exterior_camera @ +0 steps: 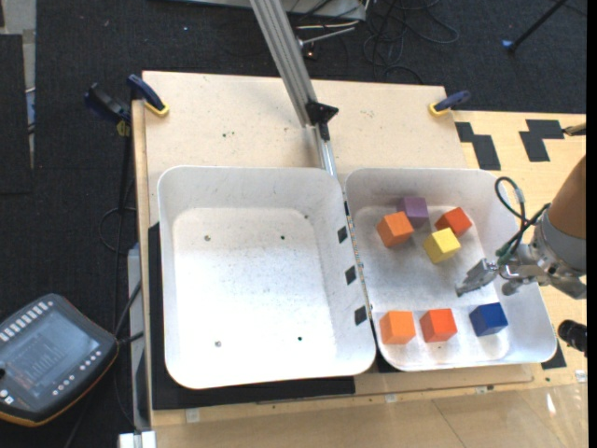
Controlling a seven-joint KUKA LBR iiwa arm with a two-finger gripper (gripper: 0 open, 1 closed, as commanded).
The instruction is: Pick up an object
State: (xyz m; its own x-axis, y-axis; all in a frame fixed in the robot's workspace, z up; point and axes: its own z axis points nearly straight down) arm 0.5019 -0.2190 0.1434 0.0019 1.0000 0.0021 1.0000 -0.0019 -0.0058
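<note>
- Worktop (242, 119) first, from my remote seat: a pale speckled board with two shallow white bins side by side, the left bin (187, 278) and the right bin (373, 189) touching along their inner rims.
- I see a grey handheld pendant (47, 357) lying off the worktop's lower left corner, and clamps at the board's far corners.
- A slanted metal pole (284, 49) runs from the top of the view down to the seam between the bins.
- All the blocks lie in the right bin. In its far cluster I see an orange cube (395, 229), a purple cube (415, 208) just behind it, a yellow cube (442, 245) and a red-orange cube (454, 220), all close together.
- Along the near wall sit another orange cube (398, 326), a red cube (438, 324) just beside it, and a blue cube (488, 318) a little further right.
- The arm (569, 231) reaches in from the right edge, wrist low over the right side of the right bin, with a cable looped above it.
- The gripper (476, 278) points left and slightly down, between the yellow cube and the blue cube, just above the blue one.
- I cannot tell how the jaws stand; nothing shows between them.
</note>
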